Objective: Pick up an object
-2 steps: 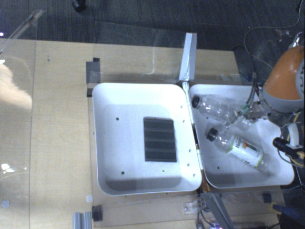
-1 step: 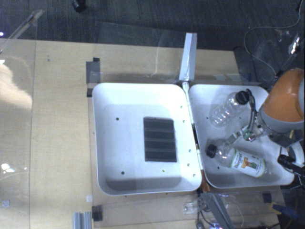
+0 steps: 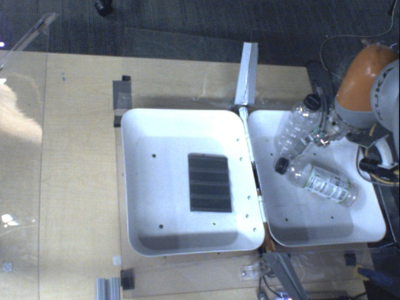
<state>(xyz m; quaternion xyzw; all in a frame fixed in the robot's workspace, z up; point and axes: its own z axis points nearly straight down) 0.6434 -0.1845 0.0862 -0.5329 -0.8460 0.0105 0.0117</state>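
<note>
I'm seeing the gripper [image 3: 322, 136] hanging over the right bin [image 3: 375, 227], near its back, right against a crumpled clear bottle [image 3: 292, 130]. I cannot tell its state. A second clear bottle [image 3: 317, 180] is lying just beside, black cap pointing left; its label is too small to read.

A pale wooden bench top [image 3: 69, 186] filled the scene's lower part, dark ribbed carpet floor [image 3: 187, 11] lay toward twelve o'clock, and a clear plastic sheet [image 3: 22, 136] glared at nine o'clock.
</note>
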